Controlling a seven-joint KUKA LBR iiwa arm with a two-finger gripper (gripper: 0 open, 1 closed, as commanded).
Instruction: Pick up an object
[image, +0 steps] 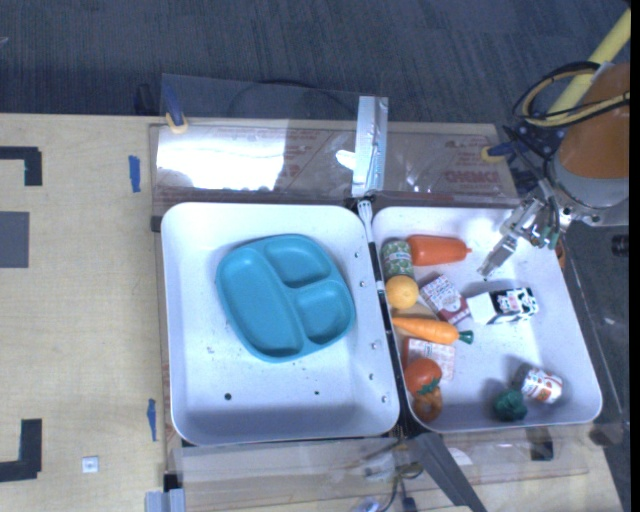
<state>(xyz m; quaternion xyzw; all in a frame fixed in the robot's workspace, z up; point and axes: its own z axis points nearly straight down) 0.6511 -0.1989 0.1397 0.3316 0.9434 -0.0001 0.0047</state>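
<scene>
Hovering claw (497, 258) above right bin (580, 345)

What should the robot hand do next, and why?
Probably dip a little lower and forward toward the black-and-white carton. The gripper hangs just above the right bin with nothing between its fingers, and that carton lies closest, apart from the other toys.

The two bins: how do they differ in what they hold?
The left bin holds one large blue tray; the right bin holds many small toy foods, such as a carrot and a lemon. The end effector hangs over the right bin, not the left. Both are shallow and white.
</scene>
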